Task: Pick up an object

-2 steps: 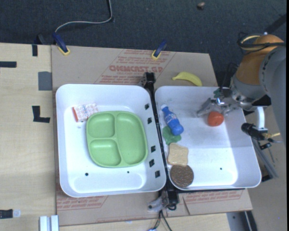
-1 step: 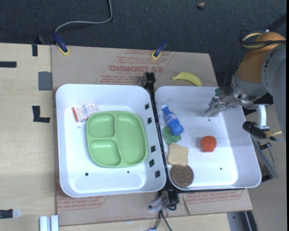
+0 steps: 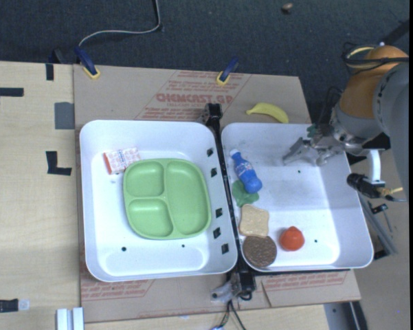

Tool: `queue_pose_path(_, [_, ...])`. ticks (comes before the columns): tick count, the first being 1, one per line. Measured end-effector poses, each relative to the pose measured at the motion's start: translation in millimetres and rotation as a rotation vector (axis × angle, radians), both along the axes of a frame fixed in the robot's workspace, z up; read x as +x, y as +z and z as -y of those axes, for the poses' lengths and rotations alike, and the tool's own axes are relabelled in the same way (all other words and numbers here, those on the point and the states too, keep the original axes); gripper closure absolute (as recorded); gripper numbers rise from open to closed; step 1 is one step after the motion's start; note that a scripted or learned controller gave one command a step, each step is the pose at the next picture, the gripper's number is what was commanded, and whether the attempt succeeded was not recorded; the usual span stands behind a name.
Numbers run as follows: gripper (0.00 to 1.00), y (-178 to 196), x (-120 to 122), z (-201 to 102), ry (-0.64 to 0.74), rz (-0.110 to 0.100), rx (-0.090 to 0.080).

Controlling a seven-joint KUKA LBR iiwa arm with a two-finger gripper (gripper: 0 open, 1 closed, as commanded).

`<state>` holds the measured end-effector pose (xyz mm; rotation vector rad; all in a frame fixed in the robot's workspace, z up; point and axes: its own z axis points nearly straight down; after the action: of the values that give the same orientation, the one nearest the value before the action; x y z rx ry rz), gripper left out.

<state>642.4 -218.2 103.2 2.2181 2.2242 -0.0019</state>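
My gripper hangs over the upper right part of the right bin, its fingers spread open with nothing between them. Along that bin's left side lie a blue bottle, a green piece under it, a slice of bread and a brown round cookie. An orange-red ball rests near the bin's front. All of these lie apart from the gripper, to its left and below it.
The left bin holds a green divided plate and a small red-and-white packet. A banana lies on the cardboard behind the right bin. The arm enters from the right edge.
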Motion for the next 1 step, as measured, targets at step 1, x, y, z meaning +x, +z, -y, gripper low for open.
queue_pose_path(1, [0.00,-17.2,27.2,-95.9,0.001,0.003,0.002])
